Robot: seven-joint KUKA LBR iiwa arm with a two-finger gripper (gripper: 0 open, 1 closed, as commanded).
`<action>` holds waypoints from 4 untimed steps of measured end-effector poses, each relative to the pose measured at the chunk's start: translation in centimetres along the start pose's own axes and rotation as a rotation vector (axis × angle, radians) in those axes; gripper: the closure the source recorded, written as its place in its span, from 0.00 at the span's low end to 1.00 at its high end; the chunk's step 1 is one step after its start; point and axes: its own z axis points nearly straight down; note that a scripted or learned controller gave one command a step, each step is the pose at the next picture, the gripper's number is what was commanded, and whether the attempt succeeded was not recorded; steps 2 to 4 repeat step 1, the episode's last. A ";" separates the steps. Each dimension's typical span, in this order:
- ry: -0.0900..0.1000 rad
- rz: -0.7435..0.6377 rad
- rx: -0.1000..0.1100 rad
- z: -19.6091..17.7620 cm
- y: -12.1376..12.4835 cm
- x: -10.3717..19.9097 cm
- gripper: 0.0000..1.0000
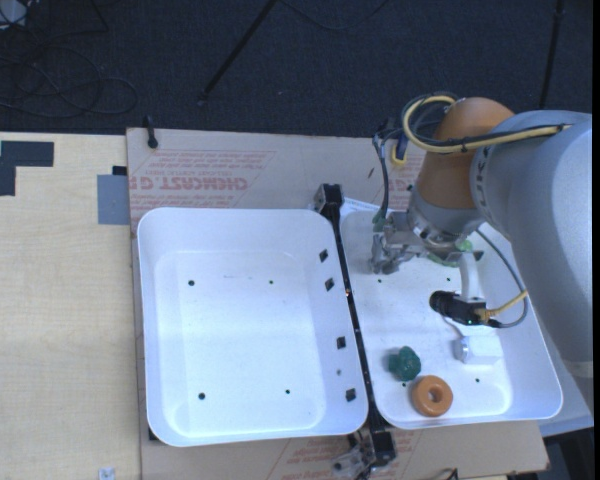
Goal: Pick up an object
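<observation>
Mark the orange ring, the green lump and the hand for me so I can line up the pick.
orange ring (432, 396), camera view, on its front band.
green lump (404, 363), camera view, on its middle.
hand (385, 261), camera view, midway between its fingertips, at the right bin's far end.

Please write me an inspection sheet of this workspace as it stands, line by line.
Surface: two white bins side by side on a cardboard sheet over a pale wooden bench; left bin, right bin.
Job's things: in the right bin, a green lump, an orange ring beside it, a small white block.
Clutter: black clips along the divider between the bins.
Grippers: pincer low over the right bin's far end, apart from all three objects; finger state unclear.
Cables: yellow and black loops at the wrist; a black connector on a cable over the right bin.
Surroundings: dark floor with loose cables behind the bench.
</observation>
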 end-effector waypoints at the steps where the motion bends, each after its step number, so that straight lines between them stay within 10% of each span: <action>1: 0.000 0.000 0.001 0.0 0.0 0.0 0.00; 4: 0.000 0.000 0.001 0.0 0.0 0.0 0.00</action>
